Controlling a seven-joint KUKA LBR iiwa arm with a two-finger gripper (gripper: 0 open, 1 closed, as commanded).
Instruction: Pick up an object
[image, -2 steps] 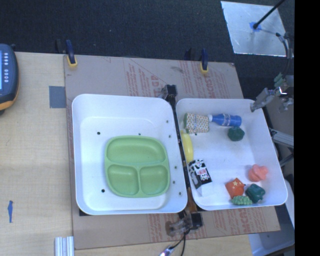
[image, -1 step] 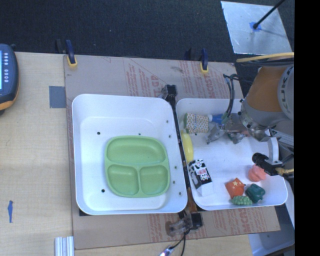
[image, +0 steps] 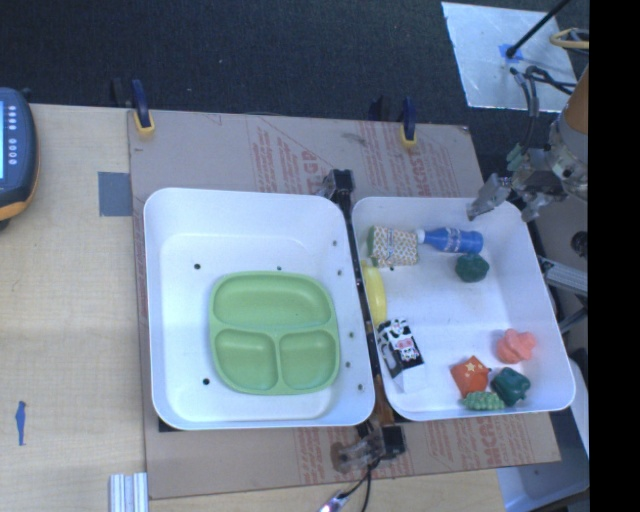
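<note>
The right bin (image: 440, 405) holds several small objects. A blue bottle (image: 451, 240) lies at the far side next to a patterned packet (image: 393, 246), with a dark green ball (image: 472, 267) just in front. A yellow piece (image: 374, 292) and a black-and-white toy (image: 402, 347) lie along the left wall. A pink object (image: 516, 346), an orange one (image: 470, 374), a dark green one (image: 512, 384) and a bumpy green one (image: 483, 402) sit at the near right corner. My gripper (image: 508, 200) hangs open over the bin's far right corner, nothing between its fingers.
The left bin (image: 170, 300) holds a green divided plate (image: 273, 332). A blue and orange device (image: 14, 150) lies at the bench's far left. Two clamps (image: 142, 110) (image: 407, 118) pin the cardboard sheet at the back. Cables hang at the upper right.
</note>
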